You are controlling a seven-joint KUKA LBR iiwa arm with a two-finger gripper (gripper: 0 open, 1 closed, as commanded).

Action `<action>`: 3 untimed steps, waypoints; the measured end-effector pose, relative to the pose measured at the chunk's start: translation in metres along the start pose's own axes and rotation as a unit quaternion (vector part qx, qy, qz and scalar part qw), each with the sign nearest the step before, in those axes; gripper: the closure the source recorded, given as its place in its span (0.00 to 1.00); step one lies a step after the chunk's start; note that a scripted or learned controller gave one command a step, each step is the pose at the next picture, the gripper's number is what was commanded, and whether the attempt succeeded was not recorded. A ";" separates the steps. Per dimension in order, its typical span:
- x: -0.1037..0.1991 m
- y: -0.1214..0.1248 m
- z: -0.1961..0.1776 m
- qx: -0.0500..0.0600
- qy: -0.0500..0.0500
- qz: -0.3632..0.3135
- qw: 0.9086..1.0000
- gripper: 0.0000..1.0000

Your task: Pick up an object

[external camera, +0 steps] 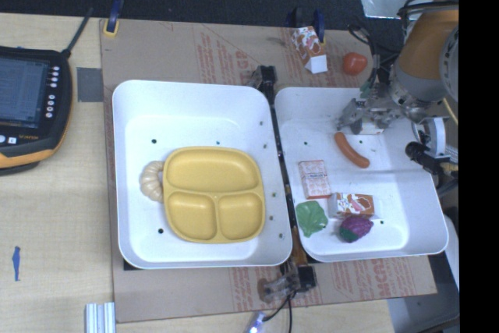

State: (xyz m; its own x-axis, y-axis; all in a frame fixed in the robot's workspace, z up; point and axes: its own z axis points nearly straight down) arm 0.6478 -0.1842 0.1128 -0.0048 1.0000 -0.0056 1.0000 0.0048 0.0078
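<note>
You see jaws (pixel 365 117) low above orange plastic sausage (pixel 352 150) in right white bin (pixel 421 242), likely lining up pick (grip state: cannot tell).

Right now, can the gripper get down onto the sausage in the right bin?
Probably yes. The gripper hangs just above and right of the sausage, which lies alone on bare bin floor, apart from the card below it.

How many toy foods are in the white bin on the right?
5. A sausage near the gripper, a flat packet mid-bin, and a green leaf, small box and purple piece along the near edge. The arm may hide more.
</note>
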 end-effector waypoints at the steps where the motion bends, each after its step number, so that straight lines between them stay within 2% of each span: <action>1: 0.046 -0.028 0.021 0.006 0.002 -0.001 1.000 0.00; 2: 0.045 -0.028 0.010 0.007 0.002 -0.002 1.000 1.00; 3: 0.149 -0.041 -0.081 0.005 0.002 -0.002 1.000 1.00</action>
